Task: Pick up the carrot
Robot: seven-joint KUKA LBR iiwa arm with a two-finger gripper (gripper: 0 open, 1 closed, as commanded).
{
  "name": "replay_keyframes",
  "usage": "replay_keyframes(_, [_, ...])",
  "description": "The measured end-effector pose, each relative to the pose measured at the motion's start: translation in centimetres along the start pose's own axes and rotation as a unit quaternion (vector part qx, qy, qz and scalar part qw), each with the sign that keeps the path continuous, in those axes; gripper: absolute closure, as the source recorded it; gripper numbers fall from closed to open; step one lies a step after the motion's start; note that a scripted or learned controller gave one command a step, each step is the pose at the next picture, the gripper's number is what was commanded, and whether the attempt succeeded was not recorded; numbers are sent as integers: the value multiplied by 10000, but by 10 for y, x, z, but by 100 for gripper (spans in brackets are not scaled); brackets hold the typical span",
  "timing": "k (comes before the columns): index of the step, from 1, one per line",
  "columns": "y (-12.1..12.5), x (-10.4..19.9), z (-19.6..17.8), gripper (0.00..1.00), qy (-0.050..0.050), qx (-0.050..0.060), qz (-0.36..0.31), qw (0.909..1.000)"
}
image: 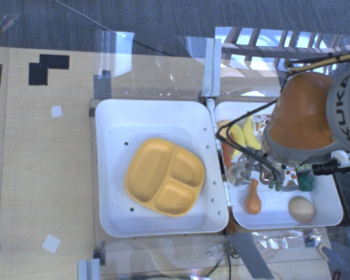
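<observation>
Hovering: claw [243,171] low over right bin [332,214], near its left wall
Claw state: cannot tell, too blurred
Carrot [253,198]: just below-right of claw, apart, lying on bin floor
Egg [301,209]: further right of carrot
Bananas [245,134]: above claw
Yellow tray [165,176]: left, in left bin [114,156]
</observation>
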State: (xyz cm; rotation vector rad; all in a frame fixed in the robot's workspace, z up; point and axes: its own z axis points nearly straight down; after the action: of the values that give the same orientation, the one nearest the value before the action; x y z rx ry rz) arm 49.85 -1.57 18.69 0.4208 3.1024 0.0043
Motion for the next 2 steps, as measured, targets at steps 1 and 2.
replay_keyframes(1, [-58, -7, -15, 100, -2, 18, 68, 10000])
replay_keyframes(2, [-55, -6, -15, 0, 4, 12, 44, 10000])
